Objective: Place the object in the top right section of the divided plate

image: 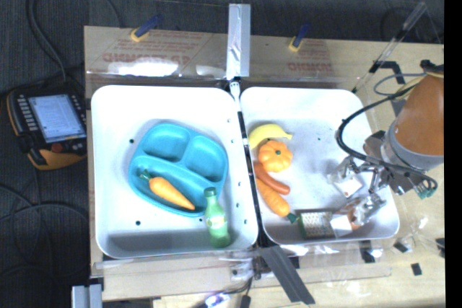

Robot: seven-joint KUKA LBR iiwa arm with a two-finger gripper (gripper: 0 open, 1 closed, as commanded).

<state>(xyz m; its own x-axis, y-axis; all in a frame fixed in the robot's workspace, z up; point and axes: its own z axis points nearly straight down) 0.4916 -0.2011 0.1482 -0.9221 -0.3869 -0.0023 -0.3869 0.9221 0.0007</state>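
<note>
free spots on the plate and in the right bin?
Both upper sections of the blue plate are bare; a carrot fills its long lower one. Right bin: bare middle, between pumpkin and hand. Crowded along the left wall.

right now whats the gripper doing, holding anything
Gripper: over the right bin, near its right edge; whether it is open, closed or holding anything cannot be told from this view.
</note>
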